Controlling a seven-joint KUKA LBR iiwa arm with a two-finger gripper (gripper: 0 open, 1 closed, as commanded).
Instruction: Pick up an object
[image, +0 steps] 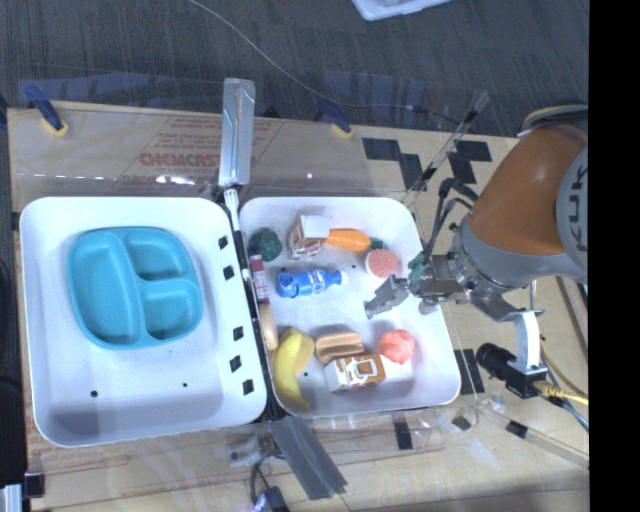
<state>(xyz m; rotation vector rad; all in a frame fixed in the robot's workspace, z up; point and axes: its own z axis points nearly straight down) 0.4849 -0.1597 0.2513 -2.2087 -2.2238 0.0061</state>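
The right bin (425, 380) holds several toy foods. Among them are a blue bottle (308, 282), a carrot (348, 240), a small carton (308, 235), a dark green ball (265, 242), a pink disc (382, 263), a banana (291, 368), a sandwich (338, 346), a printed box (357, 371) and a pink-red fruit (397, 346). My gripper (408, 298) hangs over the bin's right side, between the pink disc and the pink-red fruit. Its fingers are spread open with nothing between them.
The left bin (60, 400) holds a blue divided tray (135, 283). A thin red stick (258, 278) and a wooden stick (267, 325) lie along the right bin's left wall. The arm's orange band (525, 195) looms over the bin's right rim.
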